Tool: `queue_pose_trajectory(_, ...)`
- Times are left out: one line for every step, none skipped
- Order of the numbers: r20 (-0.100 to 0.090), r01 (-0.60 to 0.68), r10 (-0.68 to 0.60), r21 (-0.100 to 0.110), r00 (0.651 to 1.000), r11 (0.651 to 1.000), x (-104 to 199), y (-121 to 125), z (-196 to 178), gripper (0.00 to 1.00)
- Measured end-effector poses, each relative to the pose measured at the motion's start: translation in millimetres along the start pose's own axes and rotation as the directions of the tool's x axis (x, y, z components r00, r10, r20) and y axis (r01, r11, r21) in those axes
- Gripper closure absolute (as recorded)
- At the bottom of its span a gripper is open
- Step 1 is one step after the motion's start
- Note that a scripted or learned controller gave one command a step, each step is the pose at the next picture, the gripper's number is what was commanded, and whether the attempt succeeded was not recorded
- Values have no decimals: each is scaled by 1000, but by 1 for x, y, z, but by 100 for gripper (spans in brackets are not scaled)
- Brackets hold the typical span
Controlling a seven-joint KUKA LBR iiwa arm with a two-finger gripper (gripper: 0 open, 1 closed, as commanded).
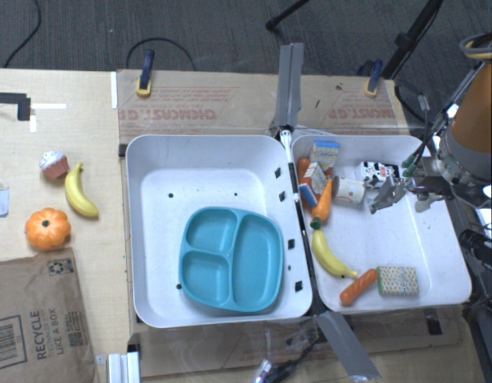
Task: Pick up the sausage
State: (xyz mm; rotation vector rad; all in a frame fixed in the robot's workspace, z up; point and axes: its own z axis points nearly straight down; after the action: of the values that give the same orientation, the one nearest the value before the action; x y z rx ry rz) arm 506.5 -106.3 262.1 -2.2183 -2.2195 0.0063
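Gripper [399, 191] hovers over the upper right of the right bin [437, 246], fingers spread, nothing between them

Sausage [358, 286]: reddish-orange, lying tilted near the front wall of the right bin, lower centre. Its upper end touches or nearly touches the tip of the banana [331, 255] on the left and sits just beside the sponge block [398, 280] on the right

Handling, my read: small, light, probably a plastic toy, so stiff with a smooth rounded skin that can roll or squirt out of a pinch. Best grip is mid-length, fingers across the short axis, closing square to the body

Room: tight. Banana tip and sponge flank the upper end, and the front wall is near the lower end. The lower half has more open floor on both sides, so bias the grasp slightly that way. Carrot [323, 200] and the clutter by the divider are well apart, no issue. Straight descent looks open; main risk is a finger landing on the sponge or nudging the banana
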Motion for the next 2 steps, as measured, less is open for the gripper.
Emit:
queue_pose_trajectory(1, -1, 1, 2, 1000, 1000, 0, 1, -8, 100)
queue_pose_trajectory(1, -2, 2, 2, 1000, 1000, 0, 1, -8, 0)
